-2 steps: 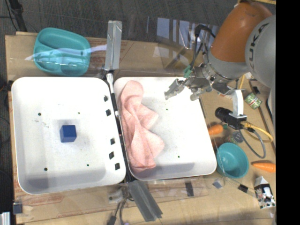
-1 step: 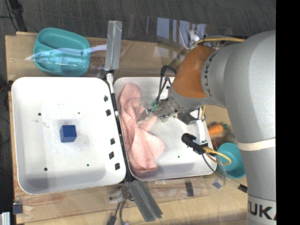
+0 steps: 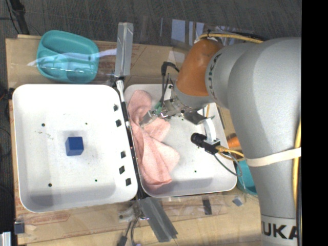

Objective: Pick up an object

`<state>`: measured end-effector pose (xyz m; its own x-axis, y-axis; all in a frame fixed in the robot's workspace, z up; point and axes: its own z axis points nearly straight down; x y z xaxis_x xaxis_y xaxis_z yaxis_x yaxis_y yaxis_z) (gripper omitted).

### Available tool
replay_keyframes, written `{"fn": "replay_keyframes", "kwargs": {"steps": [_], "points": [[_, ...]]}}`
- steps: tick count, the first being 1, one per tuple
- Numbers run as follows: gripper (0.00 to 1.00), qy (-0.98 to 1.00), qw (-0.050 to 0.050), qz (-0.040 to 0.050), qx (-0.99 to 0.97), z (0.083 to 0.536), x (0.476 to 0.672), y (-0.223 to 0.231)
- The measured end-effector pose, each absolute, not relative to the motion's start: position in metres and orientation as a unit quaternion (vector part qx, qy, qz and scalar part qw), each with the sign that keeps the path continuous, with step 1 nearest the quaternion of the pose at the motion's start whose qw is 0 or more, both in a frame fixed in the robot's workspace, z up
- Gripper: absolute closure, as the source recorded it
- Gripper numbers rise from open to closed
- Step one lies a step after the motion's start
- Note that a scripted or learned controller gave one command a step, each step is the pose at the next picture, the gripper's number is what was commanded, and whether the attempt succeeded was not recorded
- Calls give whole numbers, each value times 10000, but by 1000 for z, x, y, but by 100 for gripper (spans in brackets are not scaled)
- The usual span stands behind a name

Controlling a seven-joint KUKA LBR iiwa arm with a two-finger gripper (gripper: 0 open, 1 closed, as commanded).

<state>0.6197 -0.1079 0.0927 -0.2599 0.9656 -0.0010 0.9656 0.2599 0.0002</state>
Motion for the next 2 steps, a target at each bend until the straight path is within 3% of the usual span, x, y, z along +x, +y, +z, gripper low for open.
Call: {"fn": "replay_keyframes", "kwargs": {"steps": [1,2], "points": [[0,8038,-8,-5,5950,92,581,-126],[100,8051,-4,-6,5932,102,582,-126]]}}
